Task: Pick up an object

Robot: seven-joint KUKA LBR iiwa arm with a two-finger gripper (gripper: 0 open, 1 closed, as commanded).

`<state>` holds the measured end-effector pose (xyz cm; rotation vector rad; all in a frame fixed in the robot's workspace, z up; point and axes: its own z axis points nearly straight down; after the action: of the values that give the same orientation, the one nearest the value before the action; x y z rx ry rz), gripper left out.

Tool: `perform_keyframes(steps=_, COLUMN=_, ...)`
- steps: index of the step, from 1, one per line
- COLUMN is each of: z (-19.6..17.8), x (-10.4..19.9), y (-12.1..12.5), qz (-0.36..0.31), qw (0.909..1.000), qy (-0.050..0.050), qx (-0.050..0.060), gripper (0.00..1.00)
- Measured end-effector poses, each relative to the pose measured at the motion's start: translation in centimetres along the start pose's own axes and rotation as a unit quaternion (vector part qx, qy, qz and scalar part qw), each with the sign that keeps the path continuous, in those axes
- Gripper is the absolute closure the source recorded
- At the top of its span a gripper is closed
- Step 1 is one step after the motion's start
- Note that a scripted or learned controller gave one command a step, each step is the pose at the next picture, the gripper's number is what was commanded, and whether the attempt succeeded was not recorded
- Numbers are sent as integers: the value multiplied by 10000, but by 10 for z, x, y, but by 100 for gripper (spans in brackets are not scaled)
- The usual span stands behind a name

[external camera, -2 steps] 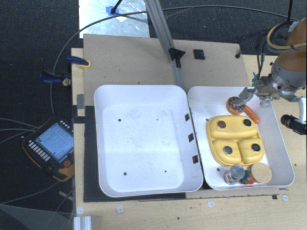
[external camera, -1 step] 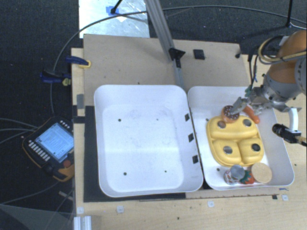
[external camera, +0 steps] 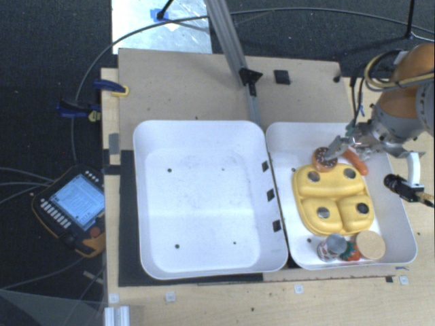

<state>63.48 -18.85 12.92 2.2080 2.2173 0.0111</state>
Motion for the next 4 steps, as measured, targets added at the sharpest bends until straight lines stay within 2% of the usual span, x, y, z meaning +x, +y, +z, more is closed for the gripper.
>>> perform_keyframes(steps=1, z=-9, x=0, y=0, qz=-9, qw=10000, qy=8, qx=0, gripper=100)
perform_keyframes(steps=2, z=-74, x=-2, y=1, qz=-4, qw=10000, qy=7, qx=27, gripper=100)
perform_keyframes(steps=4, z=-107, x=-2, y=4, qz=-13, qw=10000, qy=16, qx=49, gripper=100)
